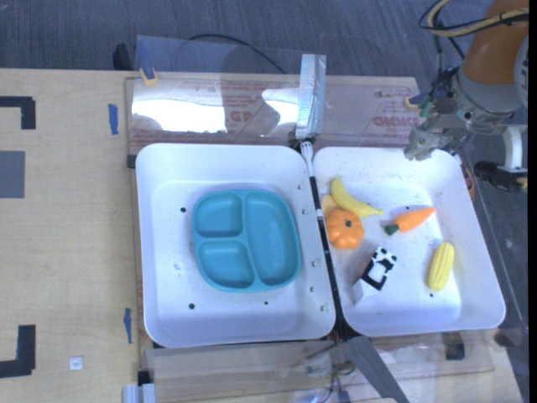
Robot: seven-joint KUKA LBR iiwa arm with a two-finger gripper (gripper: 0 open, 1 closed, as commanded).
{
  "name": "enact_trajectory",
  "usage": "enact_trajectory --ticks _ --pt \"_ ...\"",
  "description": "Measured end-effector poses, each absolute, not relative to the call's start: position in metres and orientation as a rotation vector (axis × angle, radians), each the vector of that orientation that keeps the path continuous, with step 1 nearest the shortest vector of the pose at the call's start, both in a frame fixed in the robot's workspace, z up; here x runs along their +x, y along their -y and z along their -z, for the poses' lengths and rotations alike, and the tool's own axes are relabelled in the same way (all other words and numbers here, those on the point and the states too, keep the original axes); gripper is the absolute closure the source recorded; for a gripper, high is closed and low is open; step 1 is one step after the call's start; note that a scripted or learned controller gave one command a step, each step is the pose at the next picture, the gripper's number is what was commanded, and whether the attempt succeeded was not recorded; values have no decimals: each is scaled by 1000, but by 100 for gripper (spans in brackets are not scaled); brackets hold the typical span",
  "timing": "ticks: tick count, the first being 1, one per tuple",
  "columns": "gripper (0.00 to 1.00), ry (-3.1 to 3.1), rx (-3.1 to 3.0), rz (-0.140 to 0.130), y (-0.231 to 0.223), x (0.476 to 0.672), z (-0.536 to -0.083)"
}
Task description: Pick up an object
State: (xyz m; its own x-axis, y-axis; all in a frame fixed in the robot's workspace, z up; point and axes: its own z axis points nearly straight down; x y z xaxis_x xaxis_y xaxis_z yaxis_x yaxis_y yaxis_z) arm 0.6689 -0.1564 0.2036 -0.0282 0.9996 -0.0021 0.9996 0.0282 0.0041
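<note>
Nearest me in the right bin (pixel 482 309) I see a black-and-white block (pixel 379 269) and a corn cob (pixel 440 265). Behind them sit an orange pumpkin (pixel 344 228), a carrot (pixel 409 220) and a banana (pixel 350 200). The left bin (pixel 159 292) holds a blue divided plate (pixel 247 239). My claw (pixel 430 141) hangs over the right bin's far right corner; I can't tell how its grip stands.
</note>
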Motion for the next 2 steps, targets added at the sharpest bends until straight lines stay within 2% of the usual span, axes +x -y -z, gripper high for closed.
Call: enact_trajectory --ticks 1,2 --pt "100 -2369 2069 0 72 660 -205" --pt "100 -2278 2172 6 74 667 -182"
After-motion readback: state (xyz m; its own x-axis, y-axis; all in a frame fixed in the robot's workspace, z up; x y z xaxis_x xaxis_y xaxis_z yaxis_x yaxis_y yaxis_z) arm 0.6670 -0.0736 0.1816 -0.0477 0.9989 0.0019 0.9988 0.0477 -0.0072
